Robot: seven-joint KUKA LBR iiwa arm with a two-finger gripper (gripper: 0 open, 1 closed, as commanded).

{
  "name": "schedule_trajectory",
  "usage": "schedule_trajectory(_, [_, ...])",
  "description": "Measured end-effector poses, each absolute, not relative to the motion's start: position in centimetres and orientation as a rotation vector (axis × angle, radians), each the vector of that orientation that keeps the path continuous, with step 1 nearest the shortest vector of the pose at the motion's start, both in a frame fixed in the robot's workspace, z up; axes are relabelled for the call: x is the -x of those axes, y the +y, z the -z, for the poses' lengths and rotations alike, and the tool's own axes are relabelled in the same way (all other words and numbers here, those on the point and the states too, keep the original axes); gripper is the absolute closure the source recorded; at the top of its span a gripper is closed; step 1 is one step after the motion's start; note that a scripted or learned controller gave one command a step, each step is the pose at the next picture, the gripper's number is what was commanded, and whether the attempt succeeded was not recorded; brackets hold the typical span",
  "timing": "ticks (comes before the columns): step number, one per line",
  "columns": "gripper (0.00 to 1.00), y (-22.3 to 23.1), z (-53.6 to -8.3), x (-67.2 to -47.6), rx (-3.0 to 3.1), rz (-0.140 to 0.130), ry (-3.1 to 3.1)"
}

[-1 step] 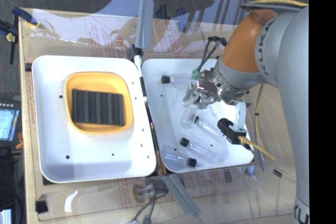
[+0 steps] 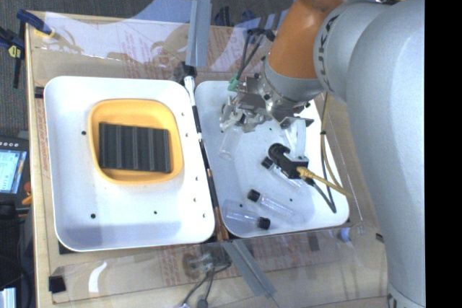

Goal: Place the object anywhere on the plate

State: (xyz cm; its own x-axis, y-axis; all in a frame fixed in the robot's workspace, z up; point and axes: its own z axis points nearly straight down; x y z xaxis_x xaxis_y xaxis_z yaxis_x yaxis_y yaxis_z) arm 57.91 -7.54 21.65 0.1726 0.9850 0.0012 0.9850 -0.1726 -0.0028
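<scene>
A yellow plate [image 2: 134, 109] with a dark ridged centre lies in the left bin [image 2: 72, 213]. My gripper [image 2: 235, 116] hangs over the upper left part of the right bin [image 2: 328, 216], close to the wall between the bins. A pale clear tube [image 2: 227, 146] shows just below it; whether it is held cannot be told. Two clear tubes with black caps lie near the right bin's front edge, one [image 2: 274, 205] further back and one [image 2: 244, 217] at the front.
The grey arm with its orange band [image 2: 303, 32] covers the right bin's right side. A metal bar [image 2: 197, 29] stands behind the bins. A small screen [image 2: 10, 171] sits at the left edge.
</scene>
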Motion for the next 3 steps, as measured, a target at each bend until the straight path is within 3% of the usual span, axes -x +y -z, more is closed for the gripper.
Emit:
schedule_trajectory(1, [1.0,-3.9,-22.7,-60.9,2.317,-0.002,-2.12])
schedule_trajectory(2, [1.0,0.2,-23.0,-61.9,1.995,-0.001,-2.427])
schedule_trajectory(3, [0.0,0.2,-23.0,-61.9,1.995,-0.001,-2.427])
